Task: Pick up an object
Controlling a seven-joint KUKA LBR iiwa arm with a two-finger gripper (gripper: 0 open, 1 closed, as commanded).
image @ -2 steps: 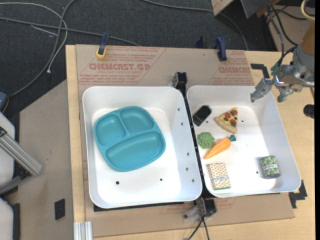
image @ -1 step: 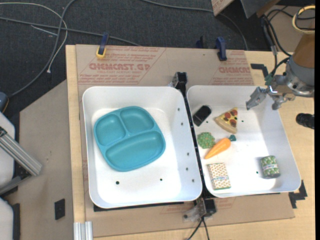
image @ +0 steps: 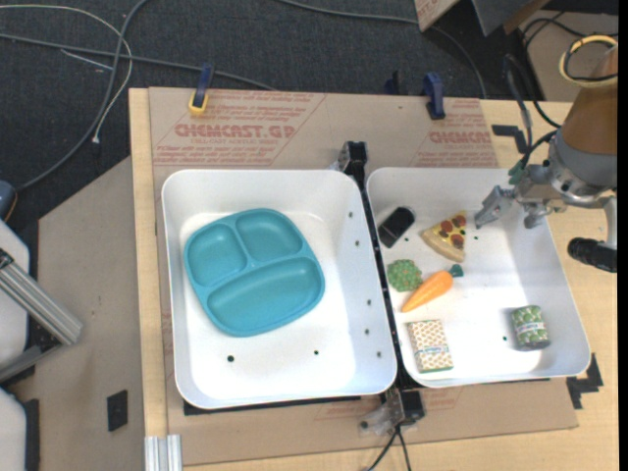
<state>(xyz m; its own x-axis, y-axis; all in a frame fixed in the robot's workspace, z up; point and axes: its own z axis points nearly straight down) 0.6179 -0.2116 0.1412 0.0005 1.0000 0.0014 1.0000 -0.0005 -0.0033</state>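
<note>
The right bin [image: 549, 263] holds several small items: a black block [image: 395, 226], a toy pizza slice [image: 446, 235], a green broccoli piece [image: 403, 274], an orange carrot [image: 430, 289], a patterned cracker box [image: 430, 345] and a green can [image: 529, 327]. My gripper [image: 511, 212] hangs over the back right part of this bin, right of the pizza slice. Its two fingers are spread apart, open, with nothing between them.
The left bin [image: 334, 214] bears a blue divided plate [image: 255, 270]. A black clamp [image: 353, 155] sits where the two bins meet at the back. Blue clips [image: 203, 86] pin the cardboard base. Cables run behind the bench.
</note>
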